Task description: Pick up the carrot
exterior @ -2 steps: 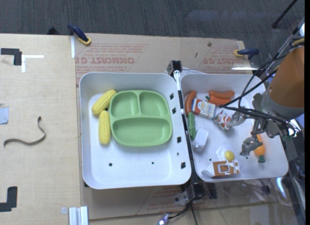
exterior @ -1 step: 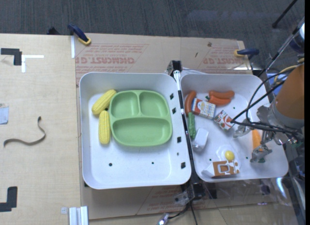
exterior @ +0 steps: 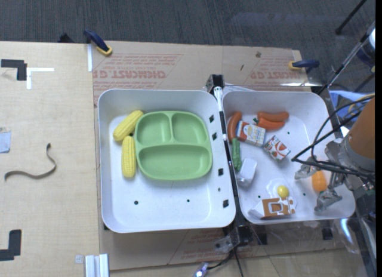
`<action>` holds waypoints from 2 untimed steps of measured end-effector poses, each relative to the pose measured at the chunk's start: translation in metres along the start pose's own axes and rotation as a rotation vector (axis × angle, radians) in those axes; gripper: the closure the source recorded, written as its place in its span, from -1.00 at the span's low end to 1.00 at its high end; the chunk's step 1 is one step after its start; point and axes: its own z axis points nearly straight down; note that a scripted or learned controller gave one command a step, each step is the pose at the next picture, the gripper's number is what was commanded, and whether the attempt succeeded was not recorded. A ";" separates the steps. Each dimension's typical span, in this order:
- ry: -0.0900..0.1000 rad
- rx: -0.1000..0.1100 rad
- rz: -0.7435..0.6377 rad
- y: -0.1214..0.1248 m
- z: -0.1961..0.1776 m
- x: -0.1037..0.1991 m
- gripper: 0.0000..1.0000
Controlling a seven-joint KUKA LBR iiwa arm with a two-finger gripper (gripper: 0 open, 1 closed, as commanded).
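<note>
you'll find the gripper point(exterior: 323, 187) at the lower right of the frame, low over the right edge of the right bin point(exterior: 310, 104), with the grey arm point(exterior: 361, 150) and its orange band coming in from the right edge. an orange piece point(exterior: 320, 181) sits right at the metal fingers point(exterior: 326, 199), but you cannot tell from this slant whether they are clamped on it or just beside it, nor whether it is the carrot or some other orange piece.

look toward the upper middle of the same bin and you'll see a long orange-red piece point(exterior: 273, 117) lying across, with a second one point(exterior: 233, 125) standing lengthwise against the left wall. between them lie a small red and white carton point(exterior: 251, 133) and another carton point(exterior: 276, 148). a green stick point(exterior: 236, 154) lies below, then a white cup point(exterior: 246, 171), a fried egg point(exterior: 282, 191) and an orange box point(exterior: 276, 208).

in the left bin point(exterior: 167, 216), at centre frame, a green divided plate point(exterior: 173, 145) rests with two corn cobs point(exterior: 128, 140) just to its left.
</note>
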 end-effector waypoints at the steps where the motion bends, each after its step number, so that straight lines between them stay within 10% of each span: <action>1: -0.004 0.001 -0.004 0.001 -0.010 -0.003 1.00; 2: 0.000 0.000 0.045 0.059 0.000 -0.044 1.00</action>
